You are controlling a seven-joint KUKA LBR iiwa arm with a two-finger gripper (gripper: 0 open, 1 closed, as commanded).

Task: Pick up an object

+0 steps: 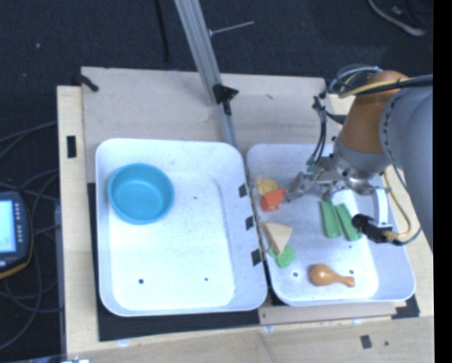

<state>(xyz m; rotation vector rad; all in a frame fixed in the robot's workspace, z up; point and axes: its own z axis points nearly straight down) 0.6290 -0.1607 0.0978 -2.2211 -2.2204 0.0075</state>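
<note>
Camera view gives us the arm (377, 123) reaching into the right bin (392, 278), its tool (295, 190) low over the bin's left part, just beside an orange block (272, 200) and a small yellow piece (267, 184). We cannot tell whether the tool holds anything. Nearby lie a cream wedge (278, 236), a small green piece (286, 258), green sticks (338, 219) and an orange drumstick-shaped toy (330, 276). In the left bin (173, 278) sits a blue bowl (140, 193).
</note>
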